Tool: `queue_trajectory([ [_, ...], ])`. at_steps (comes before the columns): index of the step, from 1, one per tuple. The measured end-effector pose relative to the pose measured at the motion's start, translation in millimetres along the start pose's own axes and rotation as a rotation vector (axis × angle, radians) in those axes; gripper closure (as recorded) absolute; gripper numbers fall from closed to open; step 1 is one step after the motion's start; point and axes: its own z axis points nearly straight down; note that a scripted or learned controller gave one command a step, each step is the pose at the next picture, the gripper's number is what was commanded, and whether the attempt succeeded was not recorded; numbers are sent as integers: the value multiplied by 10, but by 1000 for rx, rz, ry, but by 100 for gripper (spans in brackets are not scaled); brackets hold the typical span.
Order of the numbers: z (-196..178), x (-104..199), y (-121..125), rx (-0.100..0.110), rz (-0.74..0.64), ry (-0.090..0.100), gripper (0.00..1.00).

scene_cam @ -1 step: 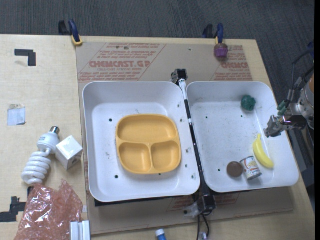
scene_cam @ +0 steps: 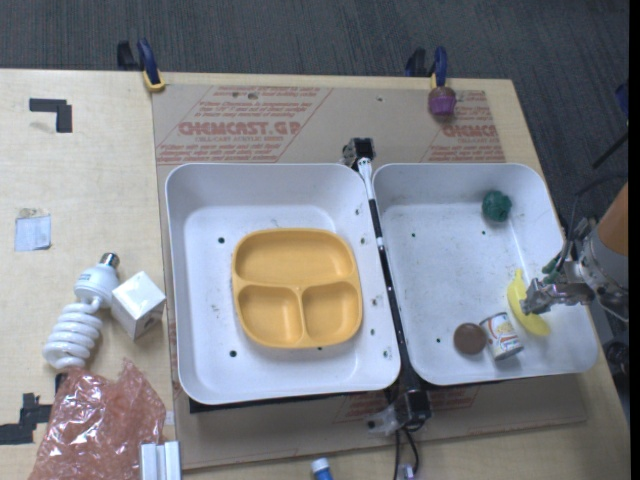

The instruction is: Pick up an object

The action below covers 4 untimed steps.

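Left bin (scene_cam: 190, 268): carrying a yellow divided tray (scene_cam: 297, 288). Right bin (scene_cam: 440, 268): I am hovering at its right wall, my fingers (scene_cam: 548, 290) over a yellow object (scene_cam: 522, 308), its long axis lying near-to-far; grip state unclear. Beside it: small can (scene_cam: 502, 335), brown disc (scene_cam: 469, 339). Far corner: green ball (scene_cam: 496, 205).

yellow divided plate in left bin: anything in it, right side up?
Empty and right side up. The yellow divided plate lies flat in the left bin, its three compartments facing up, with bare yellow bottoms.
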Motion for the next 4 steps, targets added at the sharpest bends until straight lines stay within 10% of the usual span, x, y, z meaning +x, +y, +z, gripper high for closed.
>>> queue_trajectory([
  [1,291,448,-113,-1,-1,0,0],
  [2,191,443,-101,-3,1,-1,100],
  [3,-680,990,-107,-2,-1,-1,100],
  [4,-703,1119,246,-2,-3,-1,100],
])
